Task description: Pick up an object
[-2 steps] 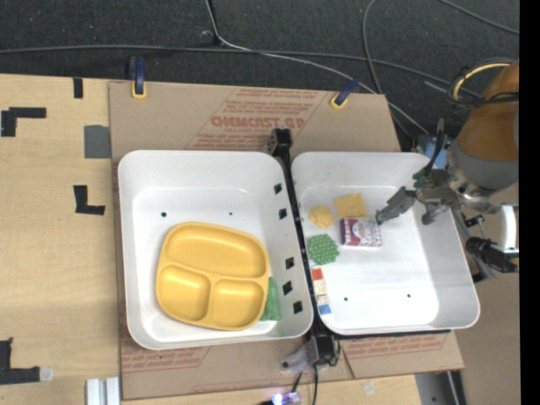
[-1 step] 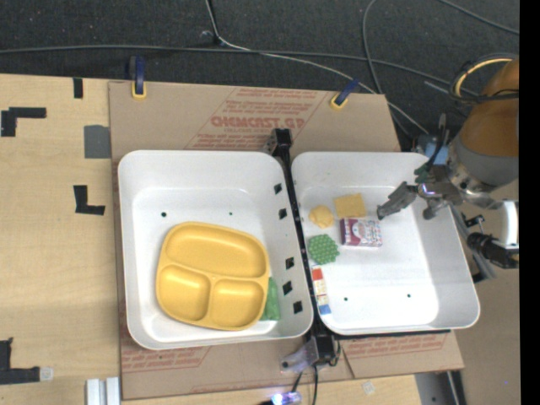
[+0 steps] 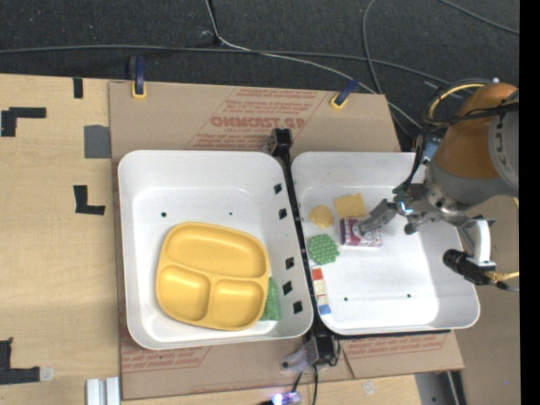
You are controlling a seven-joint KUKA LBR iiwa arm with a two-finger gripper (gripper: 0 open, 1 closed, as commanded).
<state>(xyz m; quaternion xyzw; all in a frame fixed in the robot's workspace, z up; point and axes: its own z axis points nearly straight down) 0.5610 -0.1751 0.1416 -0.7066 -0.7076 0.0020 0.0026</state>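
Note:
The right bin [image 3: 422, 310] holds several small items. A purple and white packet [image 3: 358, 234] lies near its middle. Beside it are a yellow block [image 3: 349, 204], a small yellow piece [image 3: 321, 217], a green round object [image 3: 322, 248] and a red and white stick [image 3: 318, 283] by the left wall. My gripper [image 3: 393, 221] hangs low over the right bin, just right of the packet. It is open, with one fingertip [image 3: 371, 224] close to the packet's right end and nothing between the fingers.
The left bin [image 3: 143, 175] holds a large yellow compartment tray [image 3: 211, 274], and a green item [image 3: 272, 300] peeks out at the tray's right edge. The grey arm with its orange band [image 3: 472, 154] comes in over the right bin's right side. Cables run along the back.

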